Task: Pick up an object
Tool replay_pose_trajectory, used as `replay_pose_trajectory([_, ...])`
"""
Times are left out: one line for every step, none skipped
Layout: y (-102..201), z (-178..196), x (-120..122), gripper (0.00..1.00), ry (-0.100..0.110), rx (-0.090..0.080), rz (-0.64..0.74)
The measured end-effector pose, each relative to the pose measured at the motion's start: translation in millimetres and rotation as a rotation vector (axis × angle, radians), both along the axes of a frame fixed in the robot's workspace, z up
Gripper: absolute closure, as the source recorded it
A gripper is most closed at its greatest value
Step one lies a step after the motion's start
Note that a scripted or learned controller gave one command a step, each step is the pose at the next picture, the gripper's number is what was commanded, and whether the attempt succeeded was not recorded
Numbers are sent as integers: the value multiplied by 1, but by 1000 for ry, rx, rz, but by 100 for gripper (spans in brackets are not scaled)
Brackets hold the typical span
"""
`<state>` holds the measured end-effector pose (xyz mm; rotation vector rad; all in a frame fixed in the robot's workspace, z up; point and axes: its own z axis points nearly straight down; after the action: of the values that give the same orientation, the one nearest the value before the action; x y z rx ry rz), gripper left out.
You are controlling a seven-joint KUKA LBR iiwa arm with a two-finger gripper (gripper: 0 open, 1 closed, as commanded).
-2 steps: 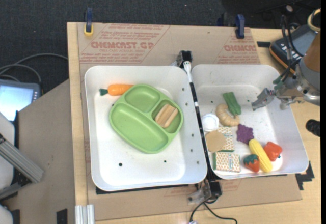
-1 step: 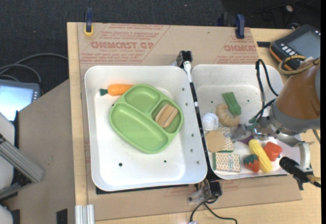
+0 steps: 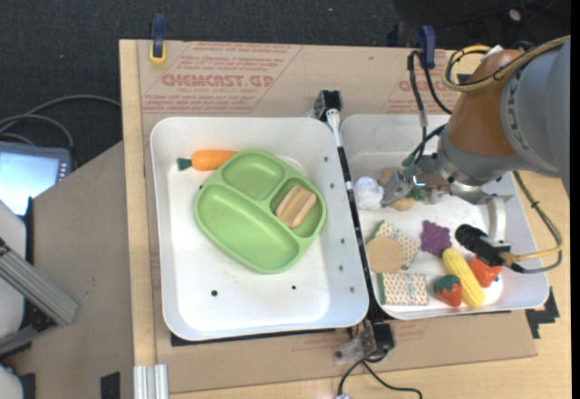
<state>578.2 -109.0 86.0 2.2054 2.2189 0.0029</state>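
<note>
My gripper (image 3: pixel 401 189) is down in the right bin (image 3: pixel 390 130), near that bin's left wall. It sits right over a small tan object (image 3: pixel 396 178) and just right of a white lumpy toy (image 3: pixel 367 192). I cannot make out whether anything is held. Closer to the front lie a purple grape bunch (image 3: pixel 435 237), a round tan cookie (image 3: pixel 385 254), a patterned cracker (image 3: pixel 405 288), a yellow corn cob (image 3: pixel 462 277) and a red toy (image 3: pixel 448 291).
The left bin (image 3: pixel 181 297) holds a green divided plate (image 3: pixel 249 225) with a tan bread piece (image 3: pixel 294 205) in its right compartment. An orange carrot (image 3: pixel 210 159) lies at the plate's back left. The grey arm (image 3: pixel 521 107) covers the right bin's back right.
</note>
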Motion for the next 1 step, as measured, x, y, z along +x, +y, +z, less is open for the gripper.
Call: replay_pose_trajectory([1,-1,69,0,4,6,-4])
